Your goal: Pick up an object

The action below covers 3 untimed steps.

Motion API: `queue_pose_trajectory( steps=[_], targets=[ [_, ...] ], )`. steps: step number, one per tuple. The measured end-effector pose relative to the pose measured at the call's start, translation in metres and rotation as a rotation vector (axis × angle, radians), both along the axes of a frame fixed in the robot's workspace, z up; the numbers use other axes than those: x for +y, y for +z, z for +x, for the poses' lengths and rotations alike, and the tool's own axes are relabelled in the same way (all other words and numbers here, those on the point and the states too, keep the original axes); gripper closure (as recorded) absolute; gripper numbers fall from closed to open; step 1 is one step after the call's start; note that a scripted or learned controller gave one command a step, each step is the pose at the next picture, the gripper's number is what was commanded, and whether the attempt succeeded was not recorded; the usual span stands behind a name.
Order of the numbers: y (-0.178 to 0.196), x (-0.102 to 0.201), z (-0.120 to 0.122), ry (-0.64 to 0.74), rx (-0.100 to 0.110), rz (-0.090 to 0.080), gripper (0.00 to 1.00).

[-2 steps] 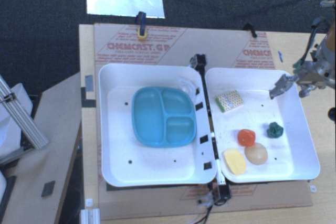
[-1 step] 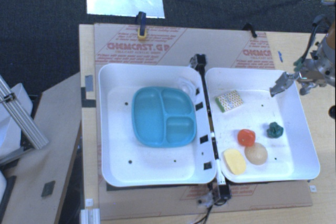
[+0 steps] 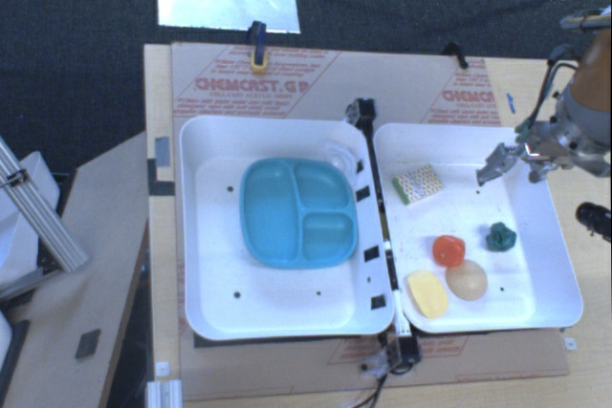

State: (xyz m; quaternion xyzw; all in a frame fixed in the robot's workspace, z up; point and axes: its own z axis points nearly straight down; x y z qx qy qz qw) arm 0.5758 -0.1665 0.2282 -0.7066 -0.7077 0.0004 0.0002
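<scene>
Item 1, gripper (image 3: 514, 161): sits at about 2 o'clock over the right bin (image 3: 564, 277), near that bin's far right corner. You can see two dark fingers splayed apart with bare white floor between them; it holds nothing.

Item 2, candidate objects, all in the right bin:
- patterned block (image 3: 418, 183), at 10 o'clock in the bin, tilted, near the divider; closest to the gripper, yet apart from it.
- red ball (image 3: 448, 250), near the bin's centre.
- green lump (image 3: 500, 237), at 3 o'clock from the red ball, near the right wall.
- tan egg (image 3: 467, 281), just below the red ball and seemingly touching it.
- yellow piece (image 3: 427, 293), at 7 o'clock in the bin, just beside the tan egg.

Item 3, left bin (image 3: 206, 205): holds a blue divided plate (image 3: 296, 211), flat, roughly central.

Hazards for you to weigh:
- The red ball, tan egg and yellow piece crowd together; a finger coming down between them would likely knock one aside or pinch two at once.
- The round items look apt to roll out from closing fingers.
- The green lump lies close to the wall; a finger could strike the rim.
- The patterned block lies flat and skewed; unaligned fingers may slide over it.
</scene>
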Motion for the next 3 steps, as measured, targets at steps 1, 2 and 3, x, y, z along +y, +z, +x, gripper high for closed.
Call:
queue_pose_trajectory(
  steps=[1,2,3],
  targets=[
    [-0.05,0.004,0.01,0.002,0.0,0.0,0.0],
    [-0.092,0.008,0.009,-0.001,0.001,0.001,0.0],
    [-0.079,0.007,0.01,-0.001,-0.006,-0.001,1.0]
  ],
)
